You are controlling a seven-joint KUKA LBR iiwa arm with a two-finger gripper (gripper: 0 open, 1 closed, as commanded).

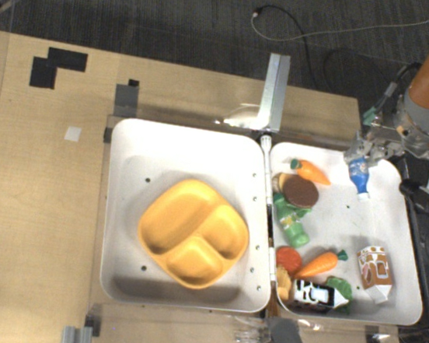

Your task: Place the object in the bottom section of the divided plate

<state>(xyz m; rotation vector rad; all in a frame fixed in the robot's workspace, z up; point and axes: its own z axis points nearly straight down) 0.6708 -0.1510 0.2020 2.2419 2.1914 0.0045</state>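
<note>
A yellow divided plate (pixel 195 231) lies in the left white bin (pixel 134 156); its bottom section (pixel 196 265) holds nothing. My gripper (pixel 364 157) hangs over the far edge of the right bin (pixel 407 255), below the orange band of the arm. A small blue and white packet (pixel 360 178) hangs from between its fingers, just above the bin floor. The gripper is far right of the plate.
The right bin holds toy food: a carrot (pixel 313 172), a brown burger (pixel 300 191), a green bottle (pixel 294 229), a red tomato (pixel 289 259), a second carrot (pixel 319 264), a black and white piece (pixel 313 294) and a brown carton (pixel 375 271). A metal divider (pixel 274 96) stands between the bins.
</note>
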